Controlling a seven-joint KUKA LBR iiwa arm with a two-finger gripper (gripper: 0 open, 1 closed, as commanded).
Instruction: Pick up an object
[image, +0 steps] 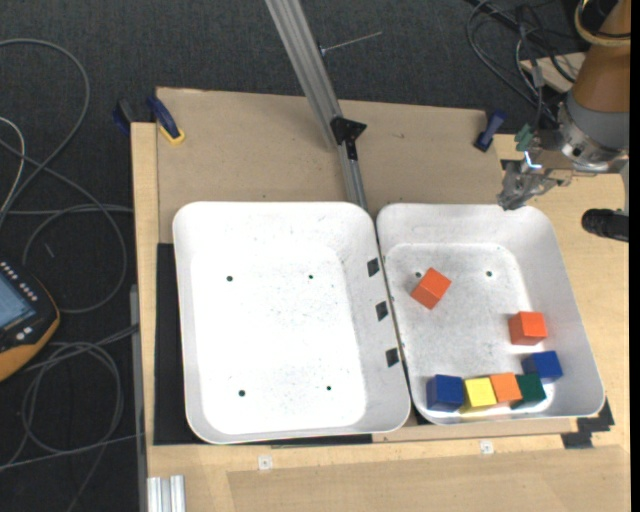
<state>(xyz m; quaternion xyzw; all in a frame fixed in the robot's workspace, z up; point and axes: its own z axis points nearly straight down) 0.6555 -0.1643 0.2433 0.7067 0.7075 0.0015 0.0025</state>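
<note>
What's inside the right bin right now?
In the right bin: two orange blocks, and a row against the near wall of blue, yellow, orange, green and blue. Nothing looks covered.

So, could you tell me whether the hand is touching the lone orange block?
Apart. The camera view shows the hand over the right bin's far rim, with bare white floor between it and the orange block.

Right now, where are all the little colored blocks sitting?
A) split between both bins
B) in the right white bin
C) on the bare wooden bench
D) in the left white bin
B: the orange block and the row of blocks by the near wall all lie inside the right bin.
</note>
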